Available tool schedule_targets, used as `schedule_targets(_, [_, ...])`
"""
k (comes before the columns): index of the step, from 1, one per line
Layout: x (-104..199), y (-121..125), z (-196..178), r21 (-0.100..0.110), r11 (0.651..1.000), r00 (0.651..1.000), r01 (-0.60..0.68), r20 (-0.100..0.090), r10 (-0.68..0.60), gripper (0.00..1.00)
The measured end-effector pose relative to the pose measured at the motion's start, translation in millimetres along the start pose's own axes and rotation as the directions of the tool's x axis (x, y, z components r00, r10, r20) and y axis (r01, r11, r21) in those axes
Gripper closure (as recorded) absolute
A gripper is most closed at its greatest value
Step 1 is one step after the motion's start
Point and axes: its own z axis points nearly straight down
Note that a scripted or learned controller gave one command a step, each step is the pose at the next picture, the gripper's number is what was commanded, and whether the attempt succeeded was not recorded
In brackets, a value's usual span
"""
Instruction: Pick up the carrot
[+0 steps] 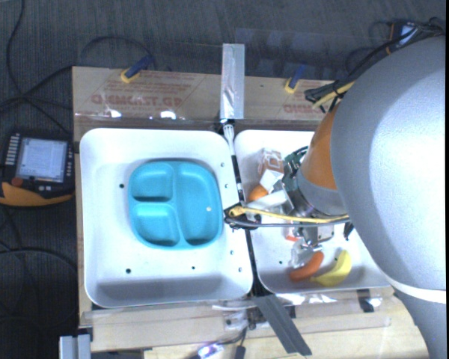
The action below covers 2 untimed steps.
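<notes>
**Gripper low in right bin, right over the carrot**

Arm reaches in from the right and blocks most of the right bin (263, 271). Gripper (308, 247) is down near the bin's front, just above an orange-red carrot (305, 269). Banana (335, 269) lies touching the carrot on its right. Can't tell from where I stand whether the jaws are open or closed, or whether they have anything; the wrist and cable bundle hide them.

More clutter further back in the same bin: a small orange item (257, 193) and a pale wrapped thing (269, 163), both too hidden to name. Left bin (105, 275) holds a blue divided tray (172, 203), not involved.

My read on doing this well:
- straddle the carrot across its short axis, not end-on
- keep the finger on the banana side tight to the carrot so the banana isn't caught too
- go fully down to the bin floor before closing
- lift straight up, then confirm the carrot is between the fingers
</notes>
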Motion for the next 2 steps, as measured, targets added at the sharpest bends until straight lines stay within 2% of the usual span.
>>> schedule_targets(1, [-16, 76, -35, -0.001, 1.0, 1.0, -0.005, -0.001, 0.005, 0.0])
schedule_targets(2, [54, 28, 0, 0.001, 0.911, 0.911, 0.412, -0.002, -0.412, 0.0])
